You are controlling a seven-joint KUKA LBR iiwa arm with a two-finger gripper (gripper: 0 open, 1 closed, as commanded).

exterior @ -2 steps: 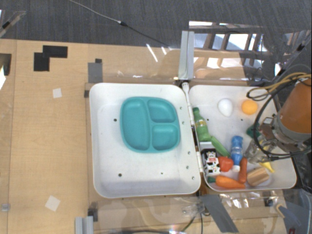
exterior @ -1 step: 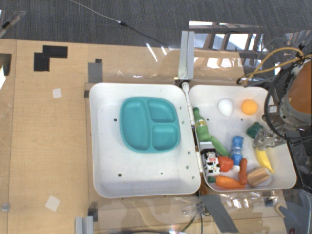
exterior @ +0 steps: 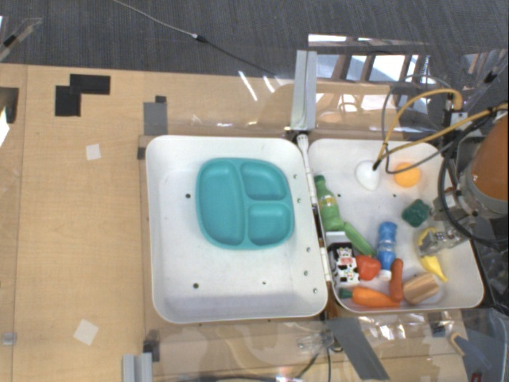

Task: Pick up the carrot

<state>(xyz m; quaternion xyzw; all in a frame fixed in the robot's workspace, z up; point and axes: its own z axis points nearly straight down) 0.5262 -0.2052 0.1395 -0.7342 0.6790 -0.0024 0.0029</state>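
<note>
The carrot (exterior: 374, 297) is orange and lies flat along the front edge of the right bin (exterior: 350, 165), between a black-and-white cow-patterned box (exterior: 343, 263) and a tan bread roll (exterior: 421, 287). My gripper (exterior: 437, 237) hangs over the right side of the same bin, above a yellow banana-like piece (exterior: 434, 266). It is well to the right of the carrot and further back, not touching it. The grey arm with its orange band (exterior: 489, 169) comes in from the right edge.
The right bin also holds a green bottle (exterior: 324, 201), a blue bottle (exterior: 386, 241), a red piece (exterior: 368, 269), a dark green block (exterior: 415, 212), an orange ball (exterior: 407, 176) and a white egg (exterior: 367, 175). A teal divided plate (exterior: 242, 201) lies in the left bin (exterior: 171, 285).
</note>
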